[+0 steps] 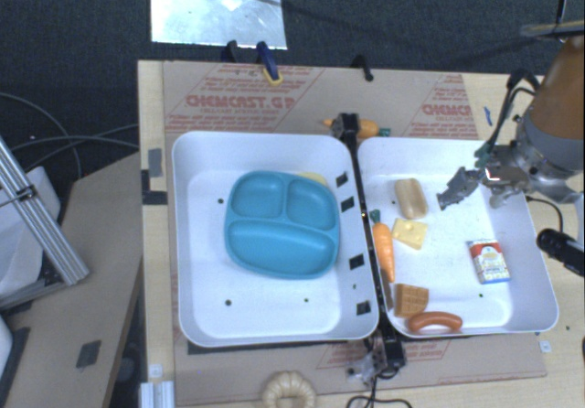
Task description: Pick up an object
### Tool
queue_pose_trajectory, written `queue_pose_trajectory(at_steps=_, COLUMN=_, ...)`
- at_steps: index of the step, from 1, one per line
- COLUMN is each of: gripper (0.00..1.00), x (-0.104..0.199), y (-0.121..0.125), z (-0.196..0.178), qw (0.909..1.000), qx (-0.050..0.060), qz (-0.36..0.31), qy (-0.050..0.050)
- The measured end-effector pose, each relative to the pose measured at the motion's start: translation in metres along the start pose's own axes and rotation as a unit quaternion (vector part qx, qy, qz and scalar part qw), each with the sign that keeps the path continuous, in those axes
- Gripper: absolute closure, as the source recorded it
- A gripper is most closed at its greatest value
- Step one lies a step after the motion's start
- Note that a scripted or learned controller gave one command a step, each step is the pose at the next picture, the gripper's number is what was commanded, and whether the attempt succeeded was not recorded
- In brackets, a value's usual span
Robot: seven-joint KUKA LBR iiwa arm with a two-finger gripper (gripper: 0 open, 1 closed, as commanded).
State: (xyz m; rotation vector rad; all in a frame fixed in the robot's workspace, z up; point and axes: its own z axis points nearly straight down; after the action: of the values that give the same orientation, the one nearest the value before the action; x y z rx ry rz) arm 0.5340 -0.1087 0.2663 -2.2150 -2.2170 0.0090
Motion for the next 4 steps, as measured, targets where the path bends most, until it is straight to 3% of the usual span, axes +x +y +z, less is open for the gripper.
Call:
queue_pose_trajectory(at_steps=1, gripper=0.0, x=0.0, y=0.002, z=-0.005, qw=1.0, qx=-0.006, qz=-0.001, qy=-0.001)
queue_pose_trajectory(at_steps=2, gripper=0.0, x=0.001, y=0.005, z=0.058, qw=1.0, qx=-0.003, qz=0.0, qy=0.0)
queue_pose_trajectory(at_steps=4, gripper=0.0, x=0.007, y=0.011, z=0.143, qw=1.0, qx=-0.003, qz=0.0, qy=0.0)
